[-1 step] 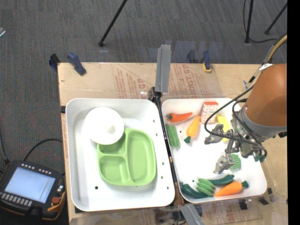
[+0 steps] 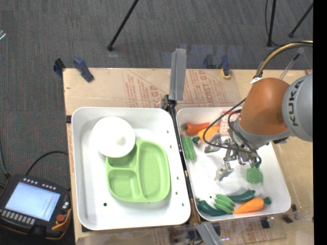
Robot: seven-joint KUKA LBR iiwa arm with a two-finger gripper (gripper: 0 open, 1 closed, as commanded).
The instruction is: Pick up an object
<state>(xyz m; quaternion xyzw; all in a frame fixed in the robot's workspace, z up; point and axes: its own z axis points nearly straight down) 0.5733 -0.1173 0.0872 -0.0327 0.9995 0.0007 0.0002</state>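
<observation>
The right bin holds several toy vegetables. An orange carrot and a yellow-orange piece lie at its far left, with a long green pod just in front of them. A bumpy green piece sits right of centre. Along the front edge lie a dark green cucumber, light green pods and another carrot. My gripper hangs low over the bin's middle, just left of the bumpy green piece. It is open and nothing is between its fingers.
The left bin carries a white bowl resting partly on a light green divided plate. A grey upright post stands behind the bins' shared wall. Clamps sit on the bench's far edge, and a teach pendant lies at lower left.
</observation>
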